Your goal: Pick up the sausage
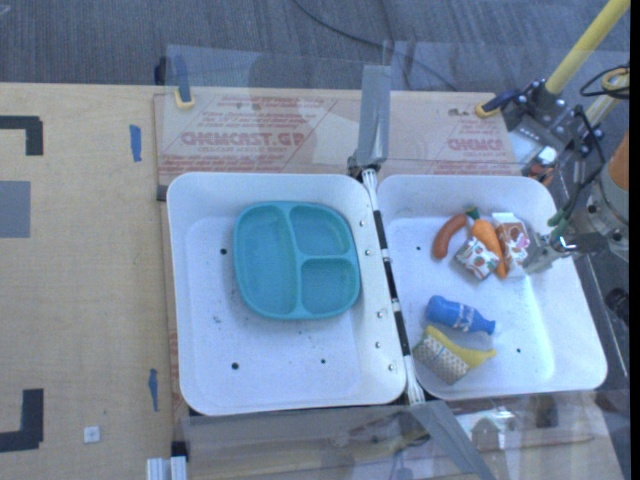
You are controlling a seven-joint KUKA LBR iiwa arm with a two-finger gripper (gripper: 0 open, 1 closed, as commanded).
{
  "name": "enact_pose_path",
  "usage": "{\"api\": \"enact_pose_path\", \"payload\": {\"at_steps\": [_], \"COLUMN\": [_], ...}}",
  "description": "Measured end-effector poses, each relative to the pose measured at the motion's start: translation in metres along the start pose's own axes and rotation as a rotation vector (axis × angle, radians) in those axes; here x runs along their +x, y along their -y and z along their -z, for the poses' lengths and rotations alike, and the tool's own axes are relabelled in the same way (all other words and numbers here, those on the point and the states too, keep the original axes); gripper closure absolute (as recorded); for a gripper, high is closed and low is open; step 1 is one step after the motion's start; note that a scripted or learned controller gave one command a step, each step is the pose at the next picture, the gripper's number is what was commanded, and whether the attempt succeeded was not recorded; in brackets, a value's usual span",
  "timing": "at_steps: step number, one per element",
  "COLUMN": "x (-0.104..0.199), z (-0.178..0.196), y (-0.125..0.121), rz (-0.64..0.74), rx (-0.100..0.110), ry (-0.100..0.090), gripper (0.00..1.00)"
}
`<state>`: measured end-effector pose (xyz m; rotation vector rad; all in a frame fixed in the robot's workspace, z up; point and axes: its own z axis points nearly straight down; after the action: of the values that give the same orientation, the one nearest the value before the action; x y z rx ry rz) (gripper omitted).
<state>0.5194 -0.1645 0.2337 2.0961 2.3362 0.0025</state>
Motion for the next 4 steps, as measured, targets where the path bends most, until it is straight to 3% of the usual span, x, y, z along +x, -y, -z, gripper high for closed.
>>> {"api": "enact_pose_path", "payload": {"at_steps": [1, 2, 3, 4], "x": [-0.025, -0.035, -0.024, -0.024], "z": [-0.099, -0.086, -0.118, -0.122], "y": [-0.067, -0.079, -0.098, -0.096], "rz": [-0.051, -0.096, -0.078, -0.079], "rx": [0.001, -0.001, -0.007, 0.000], "ry": [0.000, 0.000, 0.002, -0.001], "gripper": [0.00, 0.00, 0.00, 0.00]}}
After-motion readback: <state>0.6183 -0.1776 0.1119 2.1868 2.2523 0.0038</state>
